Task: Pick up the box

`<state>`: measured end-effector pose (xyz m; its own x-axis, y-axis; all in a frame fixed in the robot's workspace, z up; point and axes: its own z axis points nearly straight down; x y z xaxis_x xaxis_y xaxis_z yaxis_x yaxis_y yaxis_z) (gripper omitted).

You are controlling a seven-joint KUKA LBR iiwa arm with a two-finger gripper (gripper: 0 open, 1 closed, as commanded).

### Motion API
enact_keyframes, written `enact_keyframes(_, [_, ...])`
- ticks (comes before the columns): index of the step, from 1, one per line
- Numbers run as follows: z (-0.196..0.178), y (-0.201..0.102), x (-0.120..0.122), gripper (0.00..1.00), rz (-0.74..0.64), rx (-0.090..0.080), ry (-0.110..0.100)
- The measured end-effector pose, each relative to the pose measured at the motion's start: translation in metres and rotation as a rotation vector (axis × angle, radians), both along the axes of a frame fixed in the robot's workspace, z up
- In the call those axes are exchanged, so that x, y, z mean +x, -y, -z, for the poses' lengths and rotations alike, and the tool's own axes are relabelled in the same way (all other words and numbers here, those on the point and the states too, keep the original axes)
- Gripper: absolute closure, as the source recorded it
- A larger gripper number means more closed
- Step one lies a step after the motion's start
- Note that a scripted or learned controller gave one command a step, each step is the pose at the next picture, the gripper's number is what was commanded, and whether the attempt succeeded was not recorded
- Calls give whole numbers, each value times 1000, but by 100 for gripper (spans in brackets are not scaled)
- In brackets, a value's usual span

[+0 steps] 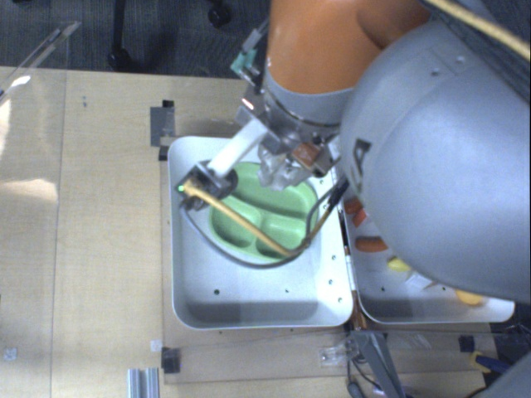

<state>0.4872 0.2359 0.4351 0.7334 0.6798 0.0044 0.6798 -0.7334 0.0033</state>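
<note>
A light green, shallow box (249, 222) with moulded compartments lies in the left white bin (249, 305), towards its back half. My gripper (279, 171) hangs below the orange band of the arm (332, 31), right over the box's back edge. Its metal tip looks close to or touching the green surface; I cannot tell which. A white link (232, 154), a yellow hose (241, 218) and a black cable (311, 222) from the wrist cross over the box and hide part of it.
The grey arm body (440, 156) covers most of the right bin (431, 309). Small red (371, 243) and yellow (470, 298) items show in that bin. Black clamps (164, 123) stand at the left bin's corners. Wooden bench (83, 247) stretches to the left.
</note>
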Motion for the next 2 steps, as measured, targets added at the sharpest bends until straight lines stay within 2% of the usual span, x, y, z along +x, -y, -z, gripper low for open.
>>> enact_keyframes(1, [60, 0, 0, 100, -394, -2, -4])
enact_keyframes(2, [109, 1, 9, 100, 62, -1, -6])
